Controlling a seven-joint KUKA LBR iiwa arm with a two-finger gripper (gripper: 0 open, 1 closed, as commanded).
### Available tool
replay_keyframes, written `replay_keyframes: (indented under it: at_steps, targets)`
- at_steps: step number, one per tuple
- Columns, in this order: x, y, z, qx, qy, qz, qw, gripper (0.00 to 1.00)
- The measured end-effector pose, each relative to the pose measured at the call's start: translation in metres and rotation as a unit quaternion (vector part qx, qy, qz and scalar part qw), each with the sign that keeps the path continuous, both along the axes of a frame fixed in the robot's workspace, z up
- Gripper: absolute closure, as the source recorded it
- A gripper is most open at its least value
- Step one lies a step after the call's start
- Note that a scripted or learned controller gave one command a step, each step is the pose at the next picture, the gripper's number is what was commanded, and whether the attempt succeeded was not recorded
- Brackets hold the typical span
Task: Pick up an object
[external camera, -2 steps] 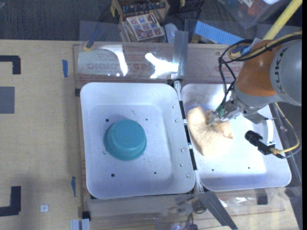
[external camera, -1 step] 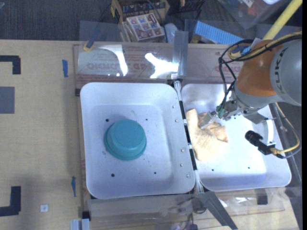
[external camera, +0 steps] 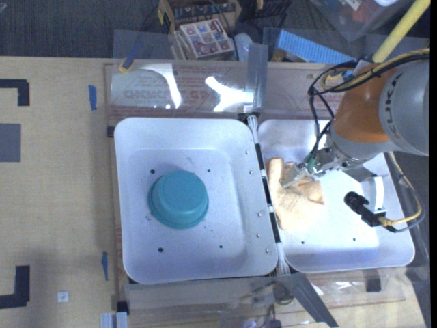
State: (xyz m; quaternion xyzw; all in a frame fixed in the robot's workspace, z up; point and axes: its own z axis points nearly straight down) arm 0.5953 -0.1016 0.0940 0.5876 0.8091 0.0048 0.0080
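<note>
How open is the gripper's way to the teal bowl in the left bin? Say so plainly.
Probably open. The teal bowl sits alone, upside down, in the left bin. The gripper is over the tan cloth in the right bin, with a low divider between.

I've got two bins side by side in the middle of the frame, sharing a divider down the centre. In the left bin (external camera: 136, 149) a bowl (external camera: 179, 198) sits upside down, a little left of that bin's middle, well apart from every wall. In the right bin (external camera: 355, 248) a cloth (external camera: 295, 198) lies bunched against the left wall, just beside the divider. The gripper (external camera: 305, 170) is right over the cloth's upper edge, with the arm (external camera: 382, 108) coming in from the upper right of the frame. Behind both bins, along the top edge, a clear panel (external camera: 181, 87) stands, and boxes (external camera: 201, 33) are piled beyond it.
</note>
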Motion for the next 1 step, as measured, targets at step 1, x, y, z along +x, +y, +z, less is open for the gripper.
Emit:
replay_keyframes:
  at_steps: [1]
  targets:
    - [0.0013, 0.0003, 0.0110, 0.0011, -0.002, -0.001, 1.0000, 1.00]
